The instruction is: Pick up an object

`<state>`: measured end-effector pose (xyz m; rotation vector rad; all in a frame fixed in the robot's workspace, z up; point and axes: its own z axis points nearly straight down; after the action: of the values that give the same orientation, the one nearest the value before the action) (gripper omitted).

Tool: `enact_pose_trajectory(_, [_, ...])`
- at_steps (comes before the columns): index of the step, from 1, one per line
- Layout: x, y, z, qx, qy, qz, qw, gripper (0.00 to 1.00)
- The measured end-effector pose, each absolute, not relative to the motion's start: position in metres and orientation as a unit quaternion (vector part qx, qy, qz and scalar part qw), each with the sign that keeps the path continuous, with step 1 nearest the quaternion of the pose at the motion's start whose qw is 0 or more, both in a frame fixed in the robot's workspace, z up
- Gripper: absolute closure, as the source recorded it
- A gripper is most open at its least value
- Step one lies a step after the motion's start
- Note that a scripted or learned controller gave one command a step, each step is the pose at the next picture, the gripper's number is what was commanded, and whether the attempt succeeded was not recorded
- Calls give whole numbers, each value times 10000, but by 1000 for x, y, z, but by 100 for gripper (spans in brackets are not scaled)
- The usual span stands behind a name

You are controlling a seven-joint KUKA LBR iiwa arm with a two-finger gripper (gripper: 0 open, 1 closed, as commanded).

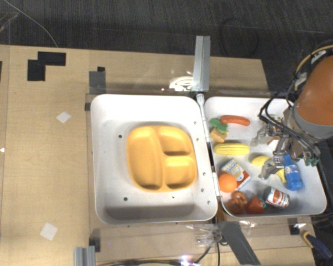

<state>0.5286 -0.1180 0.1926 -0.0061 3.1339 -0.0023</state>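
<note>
The right white bin [316,204] holds several toy foods. Among them are a red sausage [235,121], a yellow corn cob [231,149], a small yellow fruit [258,161], an orange [227,183], a blue bottle [292,174] and a small can [277,198]. My gripper [269,150] hangs low over the middle of this bin, open, with the yellow fruit just beside its nearer finger and the blue bottle right of it. Nothing sits between the fingers.
In the left bin [105,148] lies a yellow divided tray [160,157]. A small carton [233,169], a green and yellow toy [217,130] and two dark red pieces [245,203] crowd the right bin's left and front. A metal post [201,65] stands behind the bins.
</note>
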Motion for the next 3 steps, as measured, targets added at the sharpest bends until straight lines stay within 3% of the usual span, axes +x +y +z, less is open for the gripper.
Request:
enact_pose_trajectory(1, [531, -117, 205, -43, 9999, -16, 89, 100])
enact_pose_trajectory(2, [527, -111, 109, 1509, 9885, 2, 96, 100])
enact_pose_trajectory(3, [492, -162, 91, 2077, 9781, -9, 100, 100])
